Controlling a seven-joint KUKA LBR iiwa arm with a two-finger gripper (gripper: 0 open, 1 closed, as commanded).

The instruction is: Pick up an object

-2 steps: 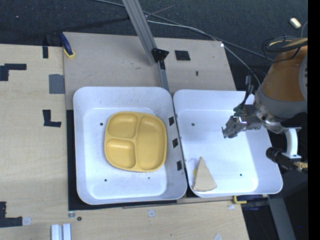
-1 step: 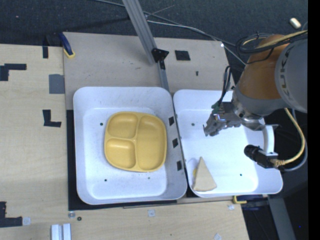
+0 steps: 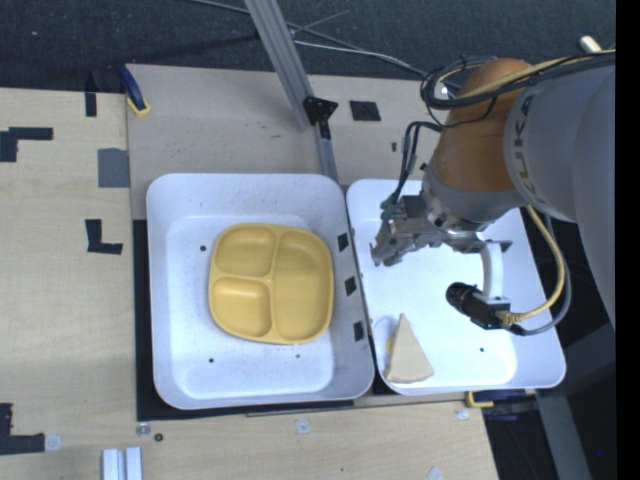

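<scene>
Camera view: gripper (image 3: 388, 251) hangs over the upper left part of the right bin (image 3: 520, 368), near the wall shared with the left bin (image 3: 160, 268). Whether it is spread or closed I cannot tell, and nothing shows in its grasp. Nearest candidate is the pale wedge-shaped piece (image 3: 405, 351), lying in the right bin's lower left corner, toward the view's bottom from the gripper, its narrow tip pointing up toward it. Yellow divided plate (image 3: 270, 281) sits mid left bin, across the wall.
</scene>
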